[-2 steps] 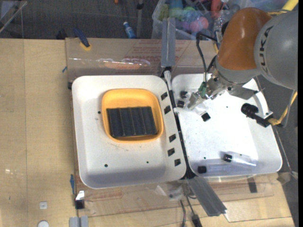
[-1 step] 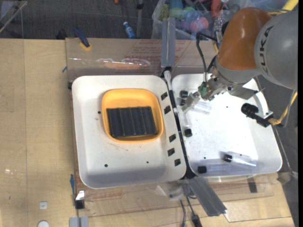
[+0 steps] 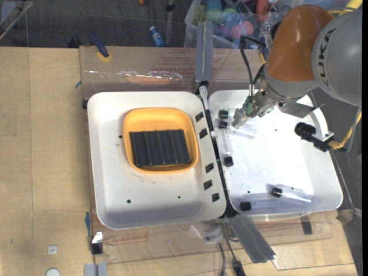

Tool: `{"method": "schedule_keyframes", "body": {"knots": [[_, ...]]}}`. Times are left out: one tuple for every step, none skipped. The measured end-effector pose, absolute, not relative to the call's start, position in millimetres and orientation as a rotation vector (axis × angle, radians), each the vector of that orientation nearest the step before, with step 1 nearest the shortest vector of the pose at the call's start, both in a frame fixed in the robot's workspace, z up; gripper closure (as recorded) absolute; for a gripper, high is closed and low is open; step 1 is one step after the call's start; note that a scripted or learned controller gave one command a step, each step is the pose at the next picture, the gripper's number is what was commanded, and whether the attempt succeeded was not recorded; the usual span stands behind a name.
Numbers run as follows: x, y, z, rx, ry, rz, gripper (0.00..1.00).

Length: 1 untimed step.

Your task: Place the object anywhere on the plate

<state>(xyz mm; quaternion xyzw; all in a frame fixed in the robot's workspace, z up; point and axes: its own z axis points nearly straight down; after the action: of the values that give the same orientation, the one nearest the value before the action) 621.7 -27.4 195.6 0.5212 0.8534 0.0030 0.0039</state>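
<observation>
Camera view had the table [image 3: 40,154] carrying both bins. Far to the left of the pincer [image 3: 240,117], the left bin [image 3: 103,200] held the yellow plate [image 3: 130,121], with the ridged black block [image 3: 160,148] lying flat inside its rim. I judged that block to be the task's object, already resting where it belonged. Just left of the pincer sat a small black cap [image 3: 223,115], and close on its viewer's side lay a clear tube [image 3: 246,133]. The pincer itself hung low over the right bin [image 3: 325,197], and whether it was open or closed could not be told. The risk from there looked twofold. So near the bin floor, any sideways move might have caught the cap or the tube and dragged them against the bin wall. A swing leftward across the divider, if made too low, could have clipped the plate's rim, tipped it, or nudged the block off. To the right of the pincer and nearer the viewer, another clear piece [image 3: 287,193] lay well apart, unlikely to matter.
</observation>
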Motion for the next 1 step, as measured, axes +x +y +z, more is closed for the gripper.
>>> {"method": "schedule_keyframes", "body": {"knots": [[650.6, -33.8, 208.6, 1.520, 2.743, 0.003, 1.00]]}}
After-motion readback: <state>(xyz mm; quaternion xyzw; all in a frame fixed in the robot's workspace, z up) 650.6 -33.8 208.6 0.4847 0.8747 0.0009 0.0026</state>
